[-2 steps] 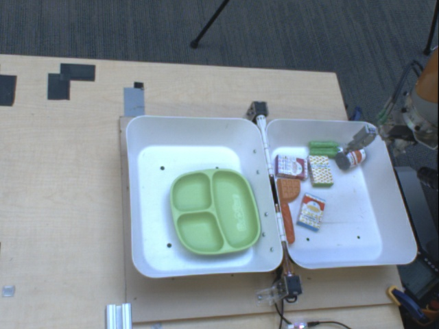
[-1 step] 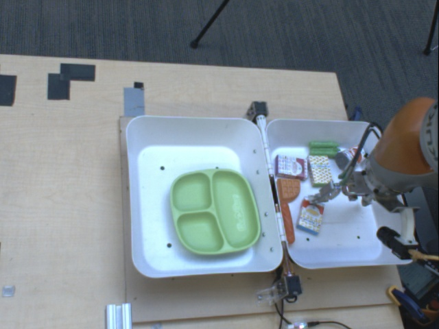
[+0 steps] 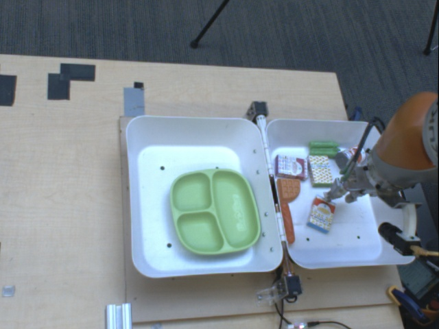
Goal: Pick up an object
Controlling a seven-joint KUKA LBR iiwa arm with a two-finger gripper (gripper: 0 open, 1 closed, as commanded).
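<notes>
Over the right bin [image 3: 370,249] the gripper [image 3: 337,192] hangs low, its tip just above and to the right of a small carton [image 3: 321,215] with a red top and yellow front, which lies tilted on the bin floor. Whether the tip touches the carton cannot be told, and how wide the jaws stand is too small and blurred to read; nothing shows plainly between them. Further left in the same bin lie a checked packet [image 3: 319,170], a green object [image 3: 323,147] near the far wall, a red and white packet [image 3: 290,165], and an orange piece [image 3: 287,190] with a long orange strip [image 3: 287,225] below it along the dividing wall.

Beside it, the left bin [image 3: 147,252] holds a pale green divided plate [image 3: 215,211] with three compartments, lying flat near the middle. Both bins sit on a light wooden bench [image 3: 62,204] with dark tape patches [image 3: 68,79] at its far left. Beyond the bench is grey carpet [image 3: 123,12], crossed by a thin black stand leg [image 3: 218,12].

Reaching in from the right, the arm [image 3: 411,142] shows its orange band high, with the grey wrist angled down and leftward toward the carton.
</notes>
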